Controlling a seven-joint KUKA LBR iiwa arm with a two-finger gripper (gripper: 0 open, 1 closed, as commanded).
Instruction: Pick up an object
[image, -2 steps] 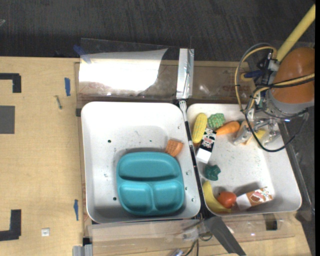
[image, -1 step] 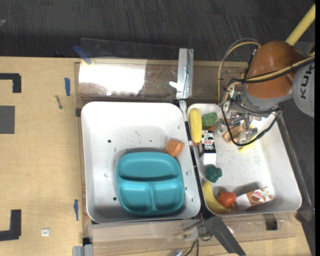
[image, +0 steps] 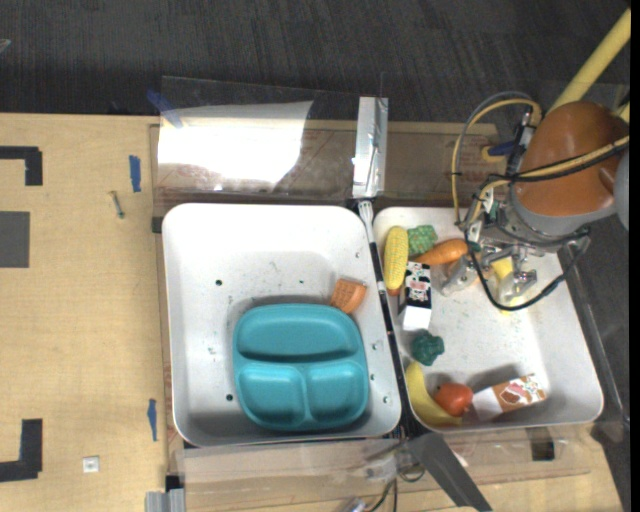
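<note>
Two white bins (image: 190, 300) are counted. In the left, one teal tray (image: 300, 375) and one orange piece (image: 349, 295) are seen. In the right, one corn cob (image: 396, 256), one carrot (image: 445, 251), one banana (image: 424, 400), one tomato (image: 453, 398) and one carton (image: 510, 394) are counted.

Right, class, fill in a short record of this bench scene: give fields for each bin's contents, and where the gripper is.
left bin: teal divided tray, orange piece at the tray's far corner
right bin: corn cob, green item, carrot, dark green piece, banana, tomato, small carton
gripper: over the right bin's far end, beside the carrot
</note>
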